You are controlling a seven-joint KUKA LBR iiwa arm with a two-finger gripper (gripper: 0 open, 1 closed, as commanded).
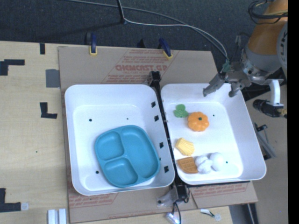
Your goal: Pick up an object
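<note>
1. We see the gripper over the top edge of the right bin. Its two fingers are spread apart and nothing is between them.
2. In that bin sits a small orange pumpkin. It is round, with a tiny green stem on top.
3. A green toy lies just beside the pumpkin, on its left.
4. Lower down we see a yellow toy, a tan waffle and a white toy. The waffle touches the white toy.
5. The gripper is well apart from all of these.
6. The left bin holds a blue plate with three parts.
7. Both bins sit on brown cardboard on a pale wood bench.
8. Two clamps hold the cardboard at the top. Behind it the floor is dark, with a thin cable across it.
</note>
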